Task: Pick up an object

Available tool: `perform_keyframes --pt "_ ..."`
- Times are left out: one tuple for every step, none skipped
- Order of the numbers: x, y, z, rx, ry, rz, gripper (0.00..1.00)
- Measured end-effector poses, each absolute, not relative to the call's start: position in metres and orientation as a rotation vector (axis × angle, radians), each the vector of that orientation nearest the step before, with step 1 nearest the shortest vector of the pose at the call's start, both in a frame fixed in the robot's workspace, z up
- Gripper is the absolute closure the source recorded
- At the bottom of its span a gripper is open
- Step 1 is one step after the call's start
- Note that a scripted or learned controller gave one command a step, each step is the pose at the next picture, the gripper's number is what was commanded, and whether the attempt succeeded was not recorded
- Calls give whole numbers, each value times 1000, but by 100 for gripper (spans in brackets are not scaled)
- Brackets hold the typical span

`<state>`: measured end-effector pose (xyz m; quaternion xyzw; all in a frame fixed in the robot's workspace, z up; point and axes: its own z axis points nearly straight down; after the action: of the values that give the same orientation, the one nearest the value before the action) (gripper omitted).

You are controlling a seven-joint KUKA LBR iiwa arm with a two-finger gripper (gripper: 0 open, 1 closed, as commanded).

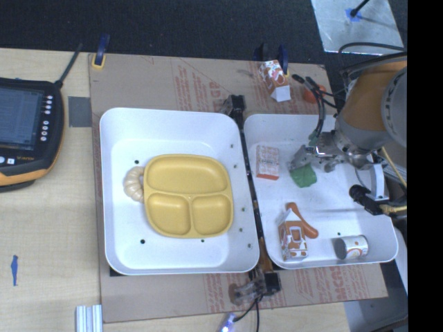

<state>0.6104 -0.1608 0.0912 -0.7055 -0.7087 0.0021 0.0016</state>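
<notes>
1. Green block (303,176): looks soft, foam-like and light; probably squashes rather than slips. Best taken across its two short sides, from above.
2. Look: small, dull green, roughly square chunk, no markings visible.
3. Place: right bin (387,251), upper middle, just beside a red-white packet (268,162).
4. Gripper (309,155) sits at the block's upper edge; whether the jaws are spread or pinching, I cannot tell.
5. Further off: house-shaped carton (293,235), small can (351,247).
</notes>
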Motion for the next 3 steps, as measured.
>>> perform_keyframes --pt "641 -212 128 -2218 -2225 2 0" --pt "606 -126 144 -2212 -2227 5 0" --pt "599 -132 92 -2214 -2226 6 0"
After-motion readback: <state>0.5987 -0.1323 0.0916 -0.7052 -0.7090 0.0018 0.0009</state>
